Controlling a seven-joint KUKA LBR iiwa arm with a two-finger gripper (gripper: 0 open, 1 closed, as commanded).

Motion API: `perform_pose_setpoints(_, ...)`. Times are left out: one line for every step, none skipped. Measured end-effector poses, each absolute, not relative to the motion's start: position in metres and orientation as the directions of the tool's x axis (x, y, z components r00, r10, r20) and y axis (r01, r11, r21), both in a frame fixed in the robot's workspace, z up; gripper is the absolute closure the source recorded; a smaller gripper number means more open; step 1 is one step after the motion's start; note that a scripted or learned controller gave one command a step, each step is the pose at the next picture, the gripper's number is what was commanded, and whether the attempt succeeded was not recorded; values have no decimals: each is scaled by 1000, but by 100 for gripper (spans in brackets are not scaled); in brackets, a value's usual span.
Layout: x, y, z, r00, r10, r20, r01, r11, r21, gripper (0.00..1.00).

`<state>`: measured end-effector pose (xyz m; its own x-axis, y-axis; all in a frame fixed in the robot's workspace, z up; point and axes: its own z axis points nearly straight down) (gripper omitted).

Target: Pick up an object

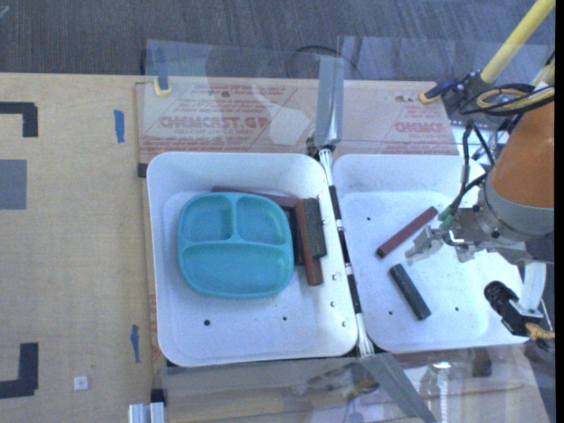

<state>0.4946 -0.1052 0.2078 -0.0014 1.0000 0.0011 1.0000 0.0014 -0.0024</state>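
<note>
Nearest the lens, along the bottom: front rim of the left bin on the bench. Inside, a teal divided plate, with dark and brown bars stacked just beside its right edge. In the right bin, a brown stick slanting up to the right and a dark block slanting down to the right, near each other but apart. Above and between them, the jaws, slightly spread, gripping nothing, close by the stick's upper end.

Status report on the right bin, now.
End effector low over right bin, nothing seen between fingers. Brown stick and dark block lie loose beside it. Nothing in the way.
</note>
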Motion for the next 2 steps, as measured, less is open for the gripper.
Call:
perform_pose_setpoints(568,-110,105,-230,973,-1,973,230,2,0)
perform_pose_setpoints(598,-99,88,-151,989,-2,989,151,6,0)
